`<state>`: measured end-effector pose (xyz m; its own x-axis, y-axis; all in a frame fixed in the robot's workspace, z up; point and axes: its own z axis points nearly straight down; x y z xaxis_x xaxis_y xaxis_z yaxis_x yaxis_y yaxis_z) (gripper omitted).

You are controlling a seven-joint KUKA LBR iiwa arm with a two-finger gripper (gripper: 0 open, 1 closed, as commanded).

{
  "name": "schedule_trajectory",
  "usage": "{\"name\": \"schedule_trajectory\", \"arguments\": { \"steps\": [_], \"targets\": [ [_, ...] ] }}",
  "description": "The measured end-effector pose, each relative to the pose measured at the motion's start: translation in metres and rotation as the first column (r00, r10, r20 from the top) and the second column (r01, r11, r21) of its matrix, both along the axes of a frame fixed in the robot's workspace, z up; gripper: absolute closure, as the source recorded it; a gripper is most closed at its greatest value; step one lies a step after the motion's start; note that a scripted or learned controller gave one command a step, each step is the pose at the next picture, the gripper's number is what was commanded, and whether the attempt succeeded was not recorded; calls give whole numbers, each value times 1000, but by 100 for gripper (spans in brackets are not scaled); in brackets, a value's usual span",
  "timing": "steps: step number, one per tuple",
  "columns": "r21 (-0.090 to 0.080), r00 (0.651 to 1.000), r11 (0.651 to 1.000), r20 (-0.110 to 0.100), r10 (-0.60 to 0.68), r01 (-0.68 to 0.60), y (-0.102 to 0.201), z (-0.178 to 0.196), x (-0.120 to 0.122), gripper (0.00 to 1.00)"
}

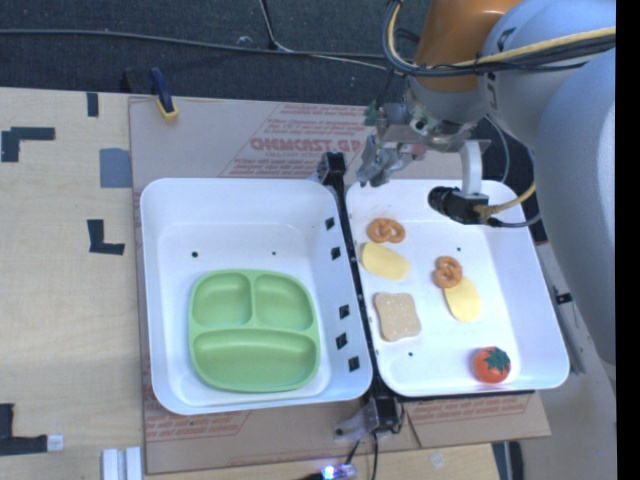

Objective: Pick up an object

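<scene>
My gripper point(377, 171) hangs above the far left corner of the right bin point(520, 258), its fingers pointing down with nothing seen between them. Just below it lies a pretzel point(386, 231). Nearer the front of that bin are a pale yellow piece point(384, 262), a slice of toast point(397, 316), a second pretzel point(447, 271), another yellow piece point(463, 300) and a red tomato point(491, 364).
The left bin point(165, 228) holds a green divided plate point(254, 330). A black divider point(343, 268) with clips runs between the two bins. The arm's grey body and orange band fill the upper right. A black cable part point(458, 204) hangs over the right bin's far edge.
</scene>
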<state>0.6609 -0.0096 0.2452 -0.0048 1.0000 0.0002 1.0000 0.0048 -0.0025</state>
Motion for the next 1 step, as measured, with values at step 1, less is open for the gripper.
{"name": "schedule_trajectory", "arguments": {
  "steps": [1],
  "targets": [
    [1, 1000, 1000, 0, 2, -2, 54, 2, -10, 100]
  ]
}}
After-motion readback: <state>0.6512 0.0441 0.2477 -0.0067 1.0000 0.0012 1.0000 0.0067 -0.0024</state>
